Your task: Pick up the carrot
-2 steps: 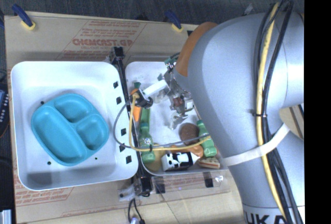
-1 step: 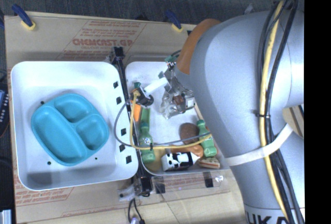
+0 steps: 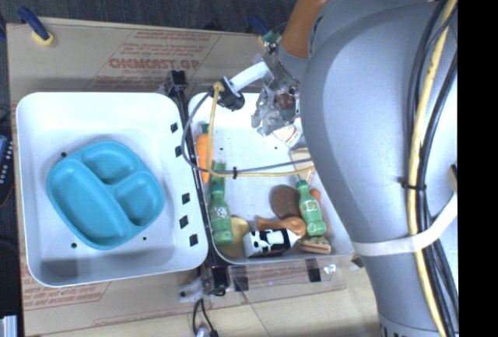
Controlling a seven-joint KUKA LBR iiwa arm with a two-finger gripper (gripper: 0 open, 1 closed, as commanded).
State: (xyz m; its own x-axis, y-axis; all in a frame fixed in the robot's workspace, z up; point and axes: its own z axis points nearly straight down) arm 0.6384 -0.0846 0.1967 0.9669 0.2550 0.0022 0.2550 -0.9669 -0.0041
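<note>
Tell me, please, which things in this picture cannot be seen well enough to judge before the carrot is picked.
- Gripper: small and cluttered in the camera view, so the state of its grasp is unclear.
- Right bin: its right side is covered by the grey arm.
- Carrot: partly crossed by a cable at the bin wall.
- Toys near the cow figure: crowded together, hard to identify.

Left white bin [image 3: 31, 195]: one blue divided plate [image 3: 105, 191] with three compartments, lying flat near the bin's middle. Right white bin [image 3: 241, 145]: two green bottles [image 3: 220, 212] [image 3: 310, 212], a brown rounded piece [image 3: 285, 201], a black-and-white toy cow [image 3: 268, 243], clustered at the near end. Both bins rest on a brown printed cardboard sheet [image 3: 156, 55]
</note>
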